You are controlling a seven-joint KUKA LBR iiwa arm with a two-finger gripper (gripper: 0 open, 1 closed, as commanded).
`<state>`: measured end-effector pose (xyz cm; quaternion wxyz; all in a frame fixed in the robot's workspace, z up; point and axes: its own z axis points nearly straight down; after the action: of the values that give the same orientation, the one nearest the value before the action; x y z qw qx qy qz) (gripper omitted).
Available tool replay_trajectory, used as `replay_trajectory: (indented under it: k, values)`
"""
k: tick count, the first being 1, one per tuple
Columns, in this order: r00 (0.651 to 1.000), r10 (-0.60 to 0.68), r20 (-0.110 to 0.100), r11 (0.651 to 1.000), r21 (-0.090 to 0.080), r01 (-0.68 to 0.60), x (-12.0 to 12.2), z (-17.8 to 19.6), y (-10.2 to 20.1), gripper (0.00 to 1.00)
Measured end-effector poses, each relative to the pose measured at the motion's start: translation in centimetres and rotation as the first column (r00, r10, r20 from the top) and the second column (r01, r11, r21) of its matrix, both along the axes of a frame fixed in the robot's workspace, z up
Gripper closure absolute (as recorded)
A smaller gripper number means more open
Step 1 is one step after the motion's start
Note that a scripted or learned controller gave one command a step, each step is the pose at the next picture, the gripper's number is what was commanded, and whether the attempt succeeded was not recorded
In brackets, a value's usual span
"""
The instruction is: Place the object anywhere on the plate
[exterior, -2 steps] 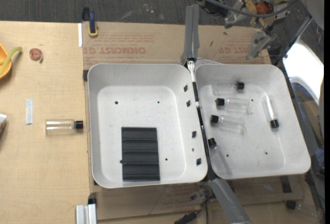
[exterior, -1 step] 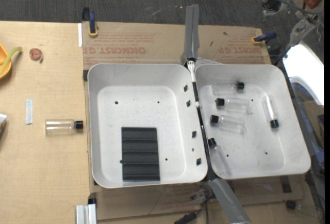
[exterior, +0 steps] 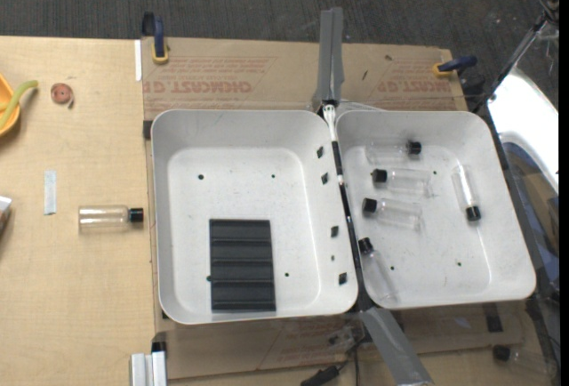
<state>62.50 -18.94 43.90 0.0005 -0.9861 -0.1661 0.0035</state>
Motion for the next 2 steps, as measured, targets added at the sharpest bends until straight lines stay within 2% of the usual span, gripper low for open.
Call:
replay_trajectory:
  k: [1, 2]
  values:
    - [0.998, 0.063, 0.001, 0.998, 0.000, -0.063, -6.0, 0.1, -3.3, 0.00]
    - [0.991, -0.132, 0.002, 0.991, -0.001, 0.132, 0.2, -3.3, 4.2, 0.00]
